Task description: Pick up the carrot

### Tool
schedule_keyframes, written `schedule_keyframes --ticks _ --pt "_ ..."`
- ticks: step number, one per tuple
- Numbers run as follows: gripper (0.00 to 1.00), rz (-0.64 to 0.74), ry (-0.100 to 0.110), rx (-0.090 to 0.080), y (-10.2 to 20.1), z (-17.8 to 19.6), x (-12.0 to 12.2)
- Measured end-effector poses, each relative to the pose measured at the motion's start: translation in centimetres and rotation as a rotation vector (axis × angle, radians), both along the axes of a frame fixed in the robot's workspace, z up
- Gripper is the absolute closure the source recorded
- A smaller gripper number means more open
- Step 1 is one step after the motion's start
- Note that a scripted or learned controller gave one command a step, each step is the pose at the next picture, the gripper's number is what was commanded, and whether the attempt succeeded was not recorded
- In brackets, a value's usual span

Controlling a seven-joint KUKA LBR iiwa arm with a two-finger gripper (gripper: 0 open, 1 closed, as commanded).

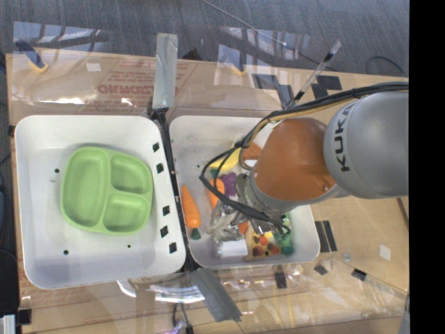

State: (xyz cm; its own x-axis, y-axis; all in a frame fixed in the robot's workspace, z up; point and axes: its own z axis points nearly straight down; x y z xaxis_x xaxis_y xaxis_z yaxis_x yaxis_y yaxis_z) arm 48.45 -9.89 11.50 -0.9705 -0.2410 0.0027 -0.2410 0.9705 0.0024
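The carrot [191,209] is orange with a small green end. It lies lengthwise along the left wall of the right bin [201,134], green end toward the front. My gripper [224,221] hangs under the orange wrist band, low in the right bin, just right of the carrot and apart from it. Cables and the wrist hide most of the gripper. Nothing orange shows inside it.
The left bin [35,186] holds a green divided plate [106,188]. Around the gripper lie small orange pieces [213,200], a purple item [229,181], a white block [233,248] and bright mixed toys [268,242]. The arm body [361,145] covers the right bin's right side.
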Motion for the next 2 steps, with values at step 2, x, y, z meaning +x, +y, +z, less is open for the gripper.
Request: schedule_keyframes --ticks 2 --pt "1.00 0.245 -0.006 -0.002 -3.4 -2.3 1.4"
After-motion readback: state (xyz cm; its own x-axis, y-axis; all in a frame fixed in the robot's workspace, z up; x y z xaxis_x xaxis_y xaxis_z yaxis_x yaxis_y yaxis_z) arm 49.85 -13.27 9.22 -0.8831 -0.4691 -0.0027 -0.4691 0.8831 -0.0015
